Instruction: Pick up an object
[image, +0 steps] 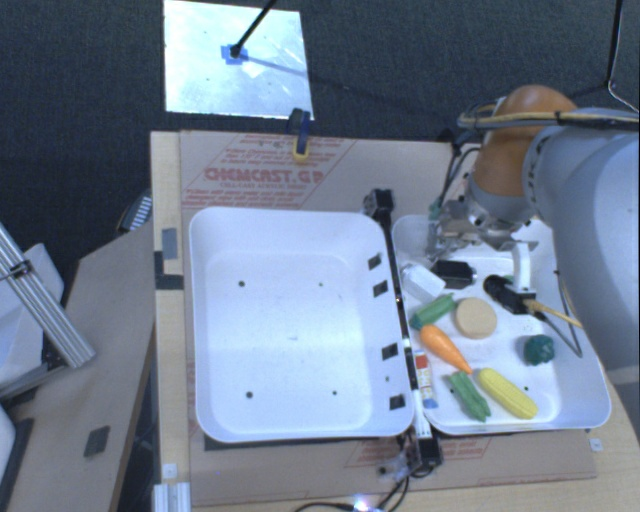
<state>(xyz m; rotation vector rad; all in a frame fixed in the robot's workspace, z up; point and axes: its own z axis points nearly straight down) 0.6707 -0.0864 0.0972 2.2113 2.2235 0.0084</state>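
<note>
Right white bin, near edge first: yellow plastic corn cob at 6 o'clock, green pod-shaped toy just beside it. Orange plastic carrot at 8, dark green lump at 4, tan round disc near centre. All lie loose and apart, so probably scattered as pick candidates. Farther back, a white block at 10. Grey arm leans in from 3 o'clock, wrist down; gripper sits at 11 over the far corner. Can't tell whether the claw is open or closed.
</note>
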